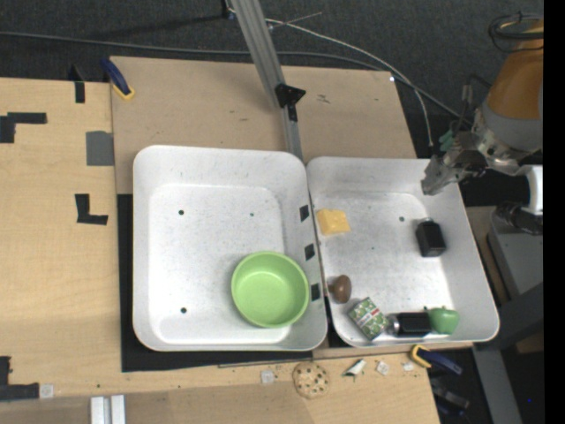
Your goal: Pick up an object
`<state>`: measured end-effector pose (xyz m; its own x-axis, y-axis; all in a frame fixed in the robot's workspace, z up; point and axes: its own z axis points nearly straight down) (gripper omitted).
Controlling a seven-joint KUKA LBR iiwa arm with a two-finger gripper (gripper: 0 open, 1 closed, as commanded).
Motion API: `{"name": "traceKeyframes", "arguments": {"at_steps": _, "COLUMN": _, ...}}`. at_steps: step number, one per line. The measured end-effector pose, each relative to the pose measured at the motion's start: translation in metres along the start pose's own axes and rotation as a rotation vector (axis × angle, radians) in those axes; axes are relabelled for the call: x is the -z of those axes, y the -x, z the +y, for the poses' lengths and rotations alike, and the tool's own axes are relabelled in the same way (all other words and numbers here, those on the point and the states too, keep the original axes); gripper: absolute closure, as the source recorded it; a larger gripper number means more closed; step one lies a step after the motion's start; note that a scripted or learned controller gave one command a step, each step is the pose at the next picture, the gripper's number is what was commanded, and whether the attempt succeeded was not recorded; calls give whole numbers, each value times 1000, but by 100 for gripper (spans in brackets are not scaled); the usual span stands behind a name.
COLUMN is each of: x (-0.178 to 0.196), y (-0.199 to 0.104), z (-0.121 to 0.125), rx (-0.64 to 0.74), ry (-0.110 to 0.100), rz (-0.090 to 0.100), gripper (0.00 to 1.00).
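Jaws [436,181] hang over the right bin's [380,179] far edge — spread impossible to tell — above the black block [430,238]

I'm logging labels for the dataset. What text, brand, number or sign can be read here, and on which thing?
No text can be read.
Green carton in the right bin: printed pattern, too small and blurred to read.
Black-and-green item beside it: no legible mark.
Black block: no legible mark.
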<state>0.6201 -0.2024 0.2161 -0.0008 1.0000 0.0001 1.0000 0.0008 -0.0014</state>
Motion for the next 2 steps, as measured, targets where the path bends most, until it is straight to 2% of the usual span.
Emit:
{"name": "traceKeyframes", "arguments": {"at_steps": 1, "x": 0, "y": 0, "z": 0, "rx": 0, "ry": 0, "rz": 0, "gripper": 0}}
{"name": "traceKeyframes", "arguments": {"at_steps": 2, "x": -59, "y": -11, "z": -4, "rx": 2, "ry": -7, "rz": 1, "gripper": 0}}
